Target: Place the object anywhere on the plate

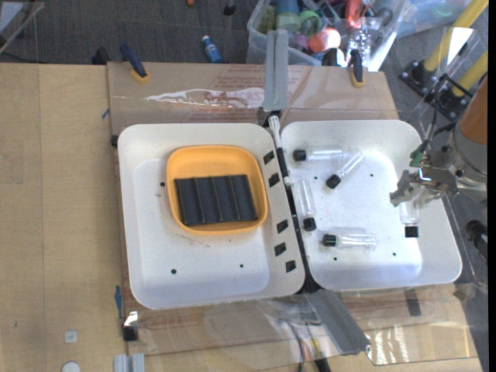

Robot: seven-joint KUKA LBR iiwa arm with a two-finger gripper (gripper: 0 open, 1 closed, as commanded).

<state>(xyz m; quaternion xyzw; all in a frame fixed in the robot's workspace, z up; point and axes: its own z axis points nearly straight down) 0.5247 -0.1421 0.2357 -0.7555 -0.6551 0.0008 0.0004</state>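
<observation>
Lying in the right bin (pixel 434 266), I count four clear vials with black caps, plus one under the gripper (pixel 411 200): one (pixel 318 154) near the bin's far edge, one (pixel 345 169) slanted just beside it, one (pixel 306 206) along the divider, and one (pixel 350 240) toward the near side. The fifth vial (pixel 411 225) sits upright right beneath the gripper at the right wall; I cannot tell whether it is gripped. In the left bin (pixel 147 277) I see an orange plate (pixel 217 159) carrying a dark ribbed block (pixel 215 199). Both bins rest on the table (pixel 46 208).
</observation>
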